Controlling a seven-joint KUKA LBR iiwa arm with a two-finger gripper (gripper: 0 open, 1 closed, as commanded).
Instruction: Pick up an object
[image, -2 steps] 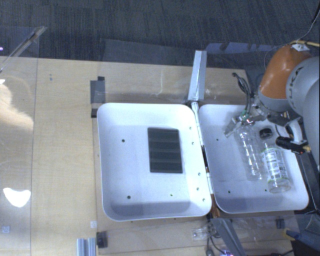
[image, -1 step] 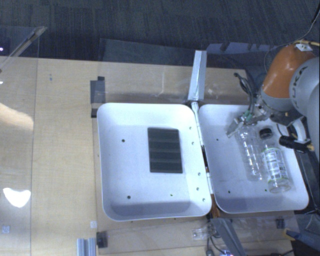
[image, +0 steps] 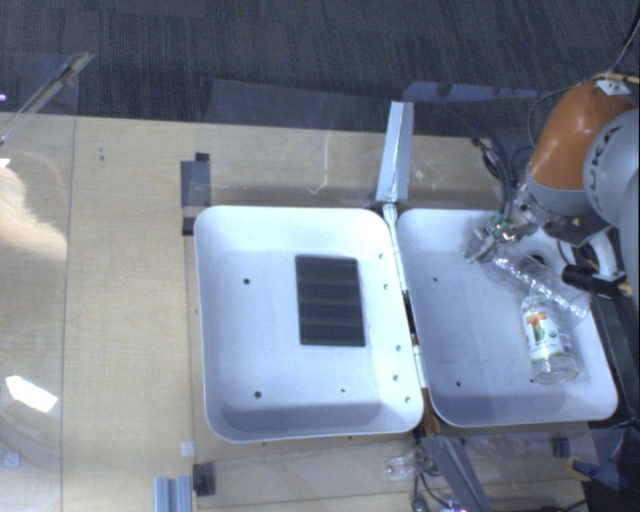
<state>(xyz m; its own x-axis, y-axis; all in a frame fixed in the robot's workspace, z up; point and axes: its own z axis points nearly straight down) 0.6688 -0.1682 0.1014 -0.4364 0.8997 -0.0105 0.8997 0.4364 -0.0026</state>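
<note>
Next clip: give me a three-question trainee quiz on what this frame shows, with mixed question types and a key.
1. True or false: the dark ribbed block lies in the right bin.
2. Which object lies nearest the gripper?
A. dark ribbed block
B. clear plastic bottle
C. metal divider
3. Fill in: the clear plastic bottle lies on its ____ in the right bin.

Key
1. False; it lies in the left bin.
2. B
3. side
</note>
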